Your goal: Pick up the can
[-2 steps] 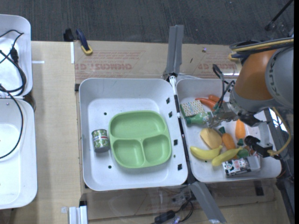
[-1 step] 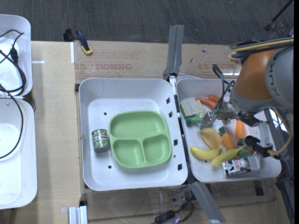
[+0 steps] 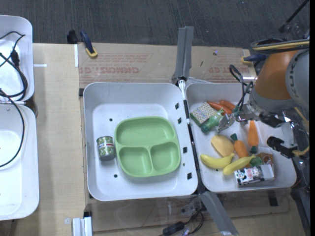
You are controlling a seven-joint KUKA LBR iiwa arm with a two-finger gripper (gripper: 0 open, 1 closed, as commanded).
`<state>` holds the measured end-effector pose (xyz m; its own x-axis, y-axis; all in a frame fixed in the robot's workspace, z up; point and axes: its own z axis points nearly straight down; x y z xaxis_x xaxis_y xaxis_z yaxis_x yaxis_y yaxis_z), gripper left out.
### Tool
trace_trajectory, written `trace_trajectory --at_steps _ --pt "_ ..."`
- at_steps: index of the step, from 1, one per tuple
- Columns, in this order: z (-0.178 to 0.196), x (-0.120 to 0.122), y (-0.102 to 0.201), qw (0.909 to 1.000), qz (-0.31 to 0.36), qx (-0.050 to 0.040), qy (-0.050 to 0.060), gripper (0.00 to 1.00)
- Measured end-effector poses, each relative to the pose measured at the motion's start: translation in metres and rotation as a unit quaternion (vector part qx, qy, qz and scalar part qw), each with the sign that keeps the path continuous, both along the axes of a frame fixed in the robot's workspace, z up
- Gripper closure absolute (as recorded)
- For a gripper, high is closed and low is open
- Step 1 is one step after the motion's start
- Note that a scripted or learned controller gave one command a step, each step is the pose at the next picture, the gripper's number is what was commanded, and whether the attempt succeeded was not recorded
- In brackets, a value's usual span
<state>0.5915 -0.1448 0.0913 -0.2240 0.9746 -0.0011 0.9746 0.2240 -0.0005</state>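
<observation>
Camera view gives you the small cylindrical tin can with a green label (image 3: 105, 148) standing upright in the left white bin (image 3: 98, 107), touching the left edge of the green three-compartment plastic tray (image 3: 147, 146). Nothing lies on top of it. Your gripper (image 3: 227, 123) hangs over the right white bin (image 3: 283, 181), well apart from the can; you cannot tell how its jaws stand. Beneath and beside it lie a green bottle (image 3: 210, 122), a checked box (image 3: 202, 113), orange carrots (image 3: 252, 134), two yellow bananas (image 3: 224, 162) and a small carton (image 3: 254, 175).
</observation>
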Motion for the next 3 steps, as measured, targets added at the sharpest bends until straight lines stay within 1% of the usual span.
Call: trace_trajectory --at_steps 1,2,3 --pt "0.0 0.026 0.02 0.9877 -0.156 -0.0001 0.001 0.0" --pt "0.0 -0.057 0.009 0.9956 -0.093 0.0005 0.001 0.0" --pt "0.0 0.038 -0.015 0.9856 -0.169 -0.0004 0.0 0.0"
